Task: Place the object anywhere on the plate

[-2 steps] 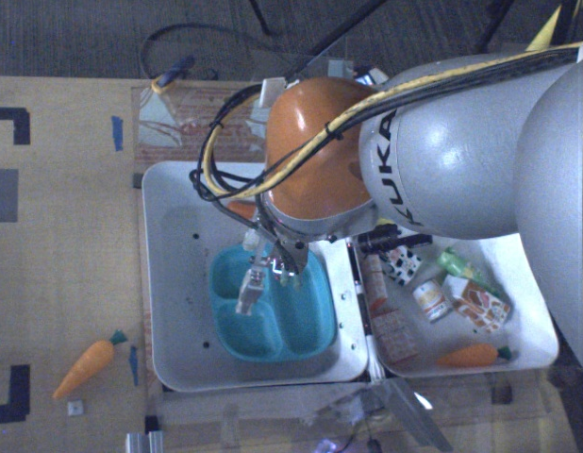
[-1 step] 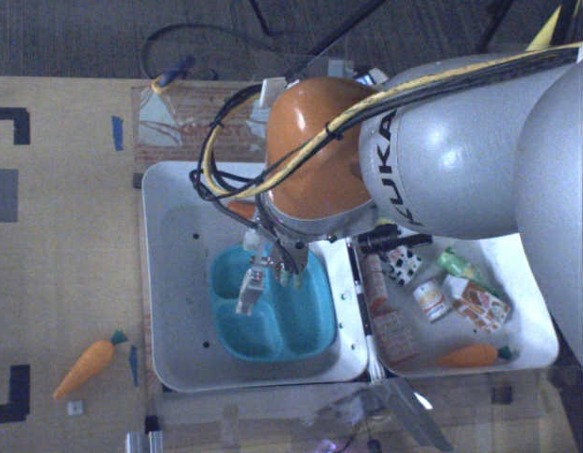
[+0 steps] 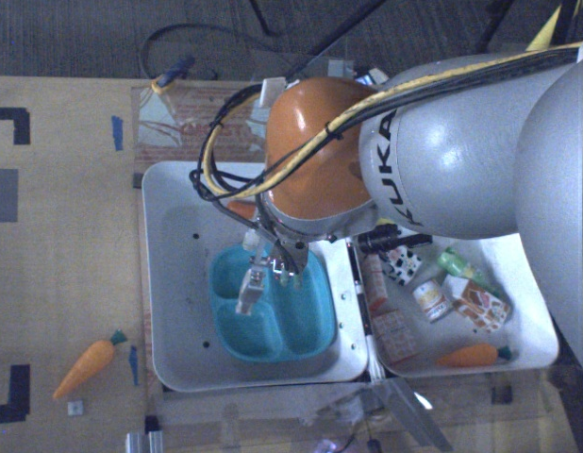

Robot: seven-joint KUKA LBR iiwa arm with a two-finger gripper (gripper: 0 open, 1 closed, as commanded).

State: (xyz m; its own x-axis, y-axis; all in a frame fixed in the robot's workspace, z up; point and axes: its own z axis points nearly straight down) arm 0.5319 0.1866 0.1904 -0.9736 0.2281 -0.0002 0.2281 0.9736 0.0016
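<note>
At the centre of the frame, the gripper [image 3: 273,270] hangs low over the blue plate [image 3: 315,324], its metal fingers pointing down; whether they are spread or closed I cannot tell from here, and nothing shows clearly between them. A pale, slim, see-through-looking object [image 3: 251,289] lies tilted on the plate's left compartment, just below and beside the fingertips. The plate is smooth plastic, rounded at the corners, with a raised divider splitting it into sections, and it sits in the lower middle of the left bin [image 3: 169,281], whose matte white floor stays bare along the left side. The right bin [image 3: 537,338] is crowded: a cow-patterned carton [image 3: 401,264], a green bottle [image 3: 458,264], a small jar [image 3: 427,300], an orange carrot [image 3: 473,355]. Another carrot [image 3: 86,365] lies on the wooden bench [image 3: 65,253] at lower left. The broad grey arm [image 3: 480,140] covers the upper right.
</note>
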